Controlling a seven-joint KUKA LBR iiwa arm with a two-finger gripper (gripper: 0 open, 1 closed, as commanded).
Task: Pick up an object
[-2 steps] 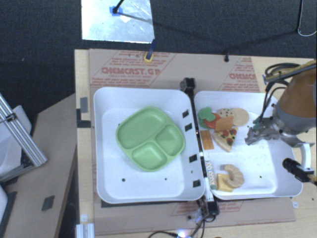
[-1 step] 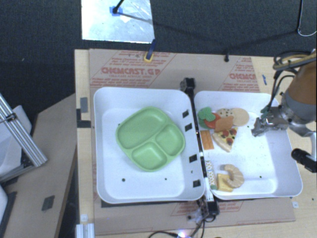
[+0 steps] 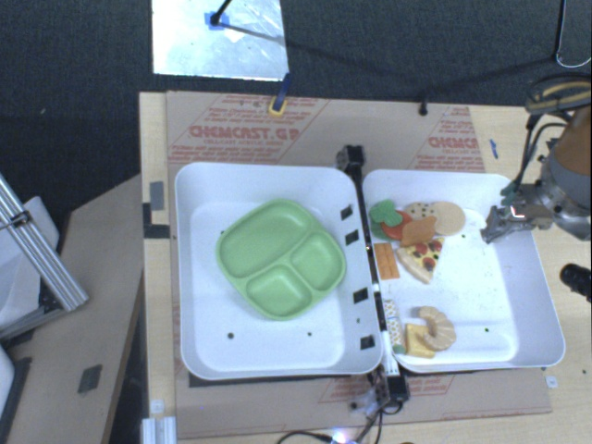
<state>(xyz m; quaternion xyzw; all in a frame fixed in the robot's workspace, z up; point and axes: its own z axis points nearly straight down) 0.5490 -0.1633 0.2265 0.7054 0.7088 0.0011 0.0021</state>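
Note:
The right bin [image 3: 518, 331] holds toy food. A cluster near its upper left has a green leafy piece [image 3: 384, 215], a tan round cookie [image 3: 437, 215], an orange piece [image 3: 418, 231] and a pizza slice [image 3: 421, 259]. An orange cracker [image 3: 387, 261] lies by the divider. At the lower left sit a croissant-like piece [image 3: 437, 326] and a yellow cheese wedge [image 3: 419, 342]. My gripper [image 3: 499, 222] hangs at the bin's right rim, to the right of the cookie, with nothing seen between its fingers.
The left bin [image 3: 208, 202] carries a green divided plate [image 3: 282, 259]. Black clips run along the divider between the bins [image 3: 365, 248]. A shiny sheet [image 3: 220, 26] lies on the dark floor at the back. The arm enters from the right edge.

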